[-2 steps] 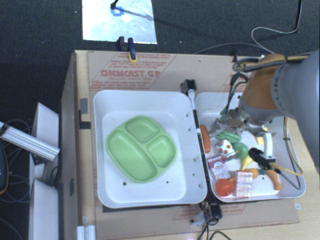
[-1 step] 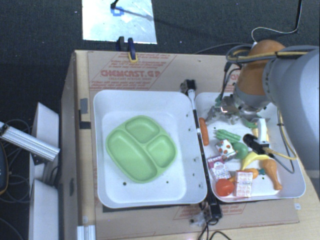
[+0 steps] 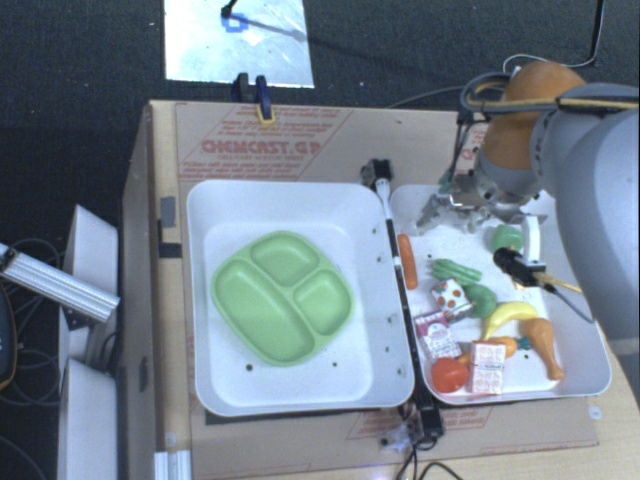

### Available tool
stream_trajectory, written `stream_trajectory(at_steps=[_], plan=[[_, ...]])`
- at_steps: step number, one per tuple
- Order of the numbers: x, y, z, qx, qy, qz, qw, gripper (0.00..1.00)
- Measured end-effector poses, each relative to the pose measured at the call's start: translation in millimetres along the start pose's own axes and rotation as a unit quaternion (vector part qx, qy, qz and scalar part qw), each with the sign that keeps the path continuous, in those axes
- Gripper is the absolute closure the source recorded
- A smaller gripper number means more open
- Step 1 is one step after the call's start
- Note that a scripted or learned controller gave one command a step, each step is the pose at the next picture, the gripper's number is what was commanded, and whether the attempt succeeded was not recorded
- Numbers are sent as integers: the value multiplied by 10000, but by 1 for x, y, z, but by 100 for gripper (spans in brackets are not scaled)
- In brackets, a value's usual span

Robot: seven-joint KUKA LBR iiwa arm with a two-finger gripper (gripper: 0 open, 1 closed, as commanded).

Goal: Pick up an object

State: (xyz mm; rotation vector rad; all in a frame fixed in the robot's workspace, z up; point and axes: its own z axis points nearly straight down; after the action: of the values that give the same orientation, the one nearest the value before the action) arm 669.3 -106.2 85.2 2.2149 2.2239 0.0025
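Note:
My gripper [image 3: 447, 209] hangs over the far left corner of the right bin [image 3: 580, 373], above bare bin floor. Nothing shows in its grasp. Toy food lies in this bin: an orange carrot stick [image 3: 406, 260] along the left wall, a green bean pod [image 3: 455, 268], a spotted cube [image 3: 450, 295], a yellow banana [image 3: 510, 315], a brown drumstick [image 3: 546, 344], a pink packet [image 3: 437, 334], a red tomato [image 3: 450, 374] and a white and red carton [image 3: 488, 367]. A green piece [image 3: 507, 236] lies just right of the gripper.
The left bin [image 3: 225, 218] holds a green divided plate [image 3: 283, 295]. The grey arm [image 3: 590, 168] covers the right bin's far right part. A black clip [image 3: 379, 174] sits where the bins meet at the back. Cardboard [image 3: 270, 143] lies under both bins.

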Motion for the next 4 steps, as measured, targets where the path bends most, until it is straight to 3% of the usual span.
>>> stream_trajectory(at_steps=[1, 2, 3, 4], plan=[[16, -58, 1, 8, 3, 11, 10000, 0], [19, -9, 0, -1, -9, 1, 10000, 0], [19, -93, 0, 15, -5, 18, 10000, 0], [-7, -36, 0, -1, -1, 3, 10000, 0]])
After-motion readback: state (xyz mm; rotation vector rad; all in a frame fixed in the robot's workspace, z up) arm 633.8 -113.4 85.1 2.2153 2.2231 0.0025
